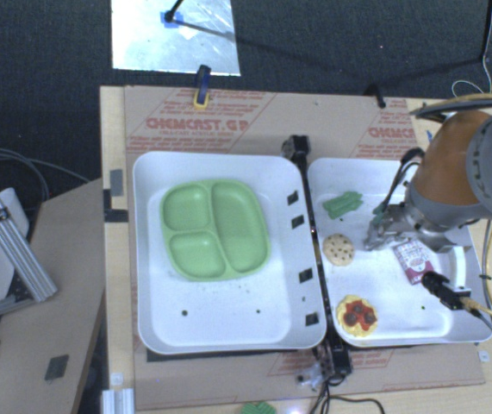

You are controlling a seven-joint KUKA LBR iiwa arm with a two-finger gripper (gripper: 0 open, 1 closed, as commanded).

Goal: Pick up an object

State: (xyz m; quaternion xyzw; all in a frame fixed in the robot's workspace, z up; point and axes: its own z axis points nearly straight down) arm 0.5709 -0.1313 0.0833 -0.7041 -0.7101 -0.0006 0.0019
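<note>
Tool (376,236) state cannot be told; small round tan chocolate-chip cookie (339,249), just left of it, is judged light, rigid, best pinched across its rim.

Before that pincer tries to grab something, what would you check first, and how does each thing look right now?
1. Items in the right bin lie apart: cookie, green toy, pizza toy, red packet: ok.
2. Pincer over the right bin: ok.
3. Pincer centred on one item: not ok, it sits between them.
4. Opening of the pincer: cannot tell.
5. Green divided plate lies in the left bin, out of the way: ok.
</note>
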